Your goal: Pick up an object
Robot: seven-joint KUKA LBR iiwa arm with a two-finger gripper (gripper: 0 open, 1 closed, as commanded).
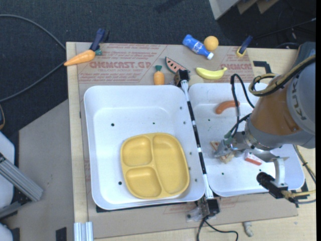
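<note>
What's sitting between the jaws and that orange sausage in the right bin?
Nothing visible. The gripper is low over the right bin, and the orange sausage lies farther back on bare white floor. A small brownish item sits beside the gripper, off that line.

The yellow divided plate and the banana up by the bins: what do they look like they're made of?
The yellow divided plate looks like moulded plastic: one even matte colour, rounded rims, three pressed-in compartments. The banana is probably a plastic toy, given its flat, uniform yellow and smooth surface with a soft sheen, though a real one cannot be ruled out at this size. The white bin under the plate also looks like smooth plastic.
</note>
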